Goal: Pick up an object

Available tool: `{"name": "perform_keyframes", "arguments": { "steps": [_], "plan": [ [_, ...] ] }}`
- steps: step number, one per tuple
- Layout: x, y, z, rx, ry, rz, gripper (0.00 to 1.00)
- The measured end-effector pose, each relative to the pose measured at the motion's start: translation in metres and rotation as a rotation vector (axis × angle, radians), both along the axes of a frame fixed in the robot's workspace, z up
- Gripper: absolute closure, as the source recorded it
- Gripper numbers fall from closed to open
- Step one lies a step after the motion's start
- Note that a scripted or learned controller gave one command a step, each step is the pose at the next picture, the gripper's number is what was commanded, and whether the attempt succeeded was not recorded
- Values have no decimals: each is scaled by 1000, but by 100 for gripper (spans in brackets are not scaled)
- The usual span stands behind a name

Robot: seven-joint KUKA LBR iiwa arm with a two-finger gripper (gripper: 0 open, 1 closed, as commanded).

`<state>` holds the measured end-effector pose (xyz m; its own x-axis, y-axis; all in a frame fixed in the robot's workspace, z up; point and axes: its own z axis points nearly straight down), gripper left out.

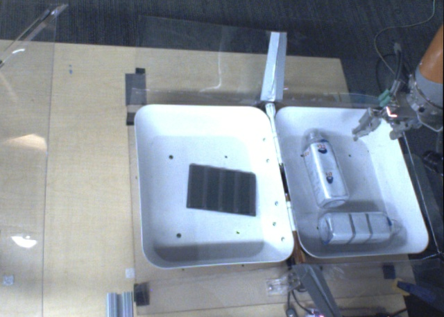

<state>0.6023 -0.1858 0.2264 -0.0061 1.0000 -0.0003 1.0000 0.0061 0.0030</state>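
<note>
Lowest in the right bin [416, 236] lies a silvery wrapped pack [356, 228], and just above it a metallic can [325, 172] on its side; the left bin [159, 170] bears a dark ribbed pad [222, 189]. At the right bin's upper right corner hangs the tool [380, 118], nothing visibly in it — open or clenched, I cannot tell. Picking looks unstarted — approach, grasp and lift all remain.

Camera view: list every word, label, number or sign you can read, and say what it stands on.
No text can be read.
Silver can in the right bin: small dark and red marks, too blurred to read.
Clear wrapped pack: no legible print.
Dark ribbed pad in the left bin: no markings.
</note>
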Motion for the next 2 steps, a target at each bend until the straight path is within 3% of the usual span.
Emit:
{"name": "perform_keyframes", "arguments": {
  "steps": [1, 2],
  "plan": [
    [68, 37, -128, 0, 0, -73, 0],
    [11, 82, -138, 1, -6, 16, 0]
  ]
}}
